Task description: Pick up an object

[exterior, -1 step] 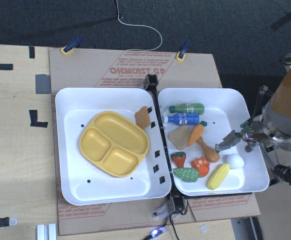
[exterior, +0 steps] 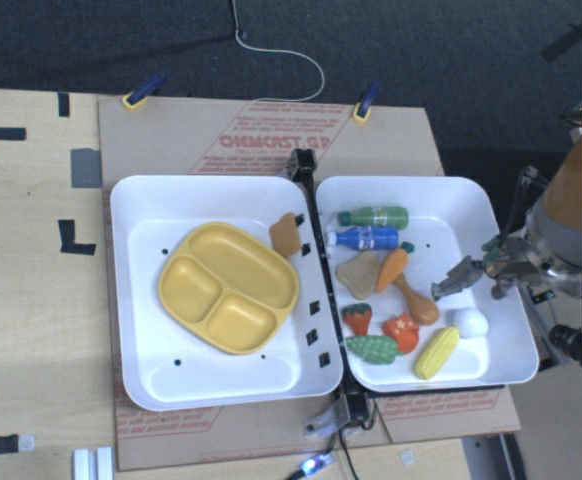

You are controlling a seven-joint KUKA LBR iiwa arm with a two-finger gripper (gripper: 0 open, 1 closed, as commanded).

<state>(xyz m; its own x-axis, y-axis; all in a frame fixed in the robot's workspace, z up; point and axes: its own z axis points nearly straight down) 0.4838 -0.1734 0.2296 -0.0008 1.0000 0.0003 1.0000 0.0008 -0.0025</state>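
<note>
The right bin [exterior: 491,208] holds several toy foods: a green bottle [exterior: 373,217], a blue bottle [exterior: 366,238], an orange carrot [exterior: 392,268], a tan bread slice [exterior: 357,275], a brown drumstick [exterior: 417,305], a red strawberry [exterior: 357,318], a red tomato [exterior: 403,332], a green vegetable [exterior: 371,349], a yellow corn cob [exterior: 436,352] and a white egg [exterior: 469,322]. My gripper [exterior: 459,278] hangs over the right side of this bin, just above the egg and right of the drumstick. I see nothing held in it.
The left bin [exterior: 131,268] carries a yellow divided plate [exterior: 229,286] and a small brown piece [exterior: 286,235] near the divider between the bins. The arm's orange band [exterior: 569,193] is at the right edge. A thin cable [exterior: 271,53] lies behind the bins.
</note>
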